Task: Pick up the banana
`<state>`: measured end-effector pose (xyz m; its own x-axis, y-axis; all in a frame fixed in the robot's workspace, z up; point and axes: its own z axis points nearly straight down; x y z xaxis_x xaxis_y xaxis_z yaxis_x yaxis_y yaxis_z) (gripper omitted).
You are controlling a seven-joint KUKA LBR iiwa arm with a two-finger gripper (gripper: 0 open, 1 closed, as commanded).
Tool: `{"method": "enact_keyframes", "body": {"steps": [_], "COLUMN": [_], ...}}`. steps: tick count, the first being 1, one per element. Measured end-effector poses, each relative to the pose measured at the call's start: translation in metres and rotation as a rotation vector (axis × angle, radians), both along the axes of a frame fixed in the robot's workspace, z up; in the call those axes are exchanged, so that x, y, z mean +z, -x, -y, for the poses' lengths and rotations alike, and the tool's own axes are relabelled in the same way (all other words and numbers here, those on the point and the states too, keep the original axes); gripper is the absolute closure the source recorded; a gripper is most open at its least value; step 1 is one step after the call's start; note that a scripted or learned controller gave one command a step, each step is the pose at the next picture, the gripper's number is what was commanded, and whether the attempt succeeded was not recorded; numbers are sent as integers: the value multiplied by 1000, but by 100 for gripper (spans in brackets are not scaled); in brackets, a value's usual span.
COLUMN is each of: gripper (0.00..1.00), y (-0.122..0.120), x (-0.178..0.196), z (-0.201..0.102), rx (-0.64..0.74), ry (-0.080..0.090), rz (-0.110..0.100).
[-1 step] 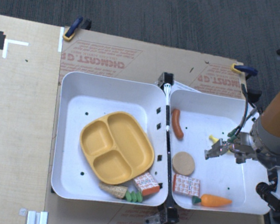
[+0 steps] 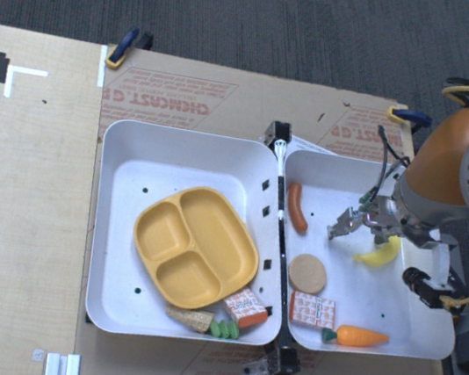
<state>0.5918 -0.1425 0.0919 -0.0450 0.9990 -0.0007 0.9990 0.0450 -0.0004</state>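
Note:
The banana (image 2: pixel 381 254) is small and yellow and lies in the right bin (image 2: pixel 422 343), toward its right side. My gripper (image 2: pixel 349 225) hangs over the same bin, just left of and slightly above the banana, with its metal tip pointing left. The grey wrist and the orange band (image 2: pixel 448 151) come in from the right and cover the banana's upper end. Whether the gripper touches the banana is not clear from this angle.
The right bin also holds a sausage (image 2: pixel 297 208), a round tan biscuit (image 2: pixel 308 273), a red-and-white box (image 2: pixel 313 310) and a carrot (image 2: pixel 358 336). The left bin (image 2: pixel 115 207) holds a yellow divided plate (image 2: pixel 196 245) and small food items (image 2: pixel 226 317) at its front edge.

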Motion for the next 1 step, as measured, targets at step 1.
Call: {"method": "enact_keyframes", "body": {"steps": [1], "gripper": [0], "y": [40], "x": [3], "z": [59], "rx": [-130], "ry": [-20], "rz": [1]}}
